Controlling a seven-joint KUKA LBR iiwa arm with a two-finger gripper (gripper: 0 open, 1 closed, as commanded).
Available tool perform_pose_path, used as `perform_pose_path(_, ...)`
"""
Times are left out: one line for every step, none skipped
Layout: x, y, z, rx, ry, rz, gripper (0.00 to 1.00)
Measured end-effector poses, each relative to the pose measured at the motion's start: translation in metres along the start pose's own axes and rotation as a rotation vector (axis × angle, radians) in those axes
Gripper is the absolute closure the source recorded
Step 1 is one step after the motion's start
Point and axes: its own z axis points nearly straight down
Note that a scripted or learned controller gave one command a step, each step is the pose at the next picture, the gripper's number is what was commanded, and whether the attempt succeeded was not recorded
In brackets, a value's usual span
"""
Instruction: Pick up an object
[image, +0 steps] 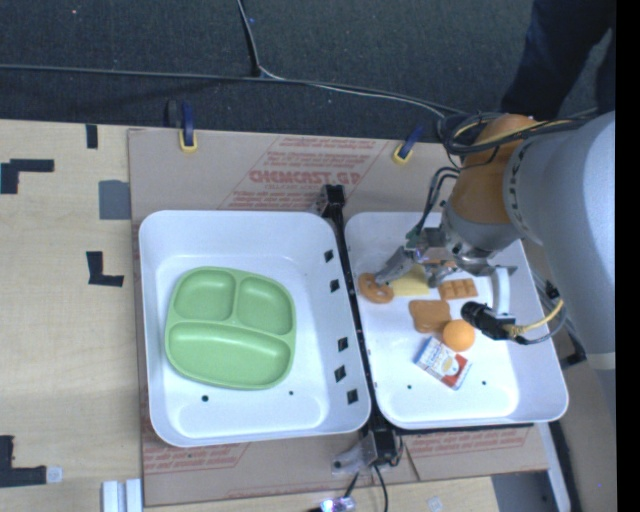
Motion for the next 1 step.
perform_pose_path(0.0014,0.0009,-0.0127,-0.002,0.001,-0.003,1.00)
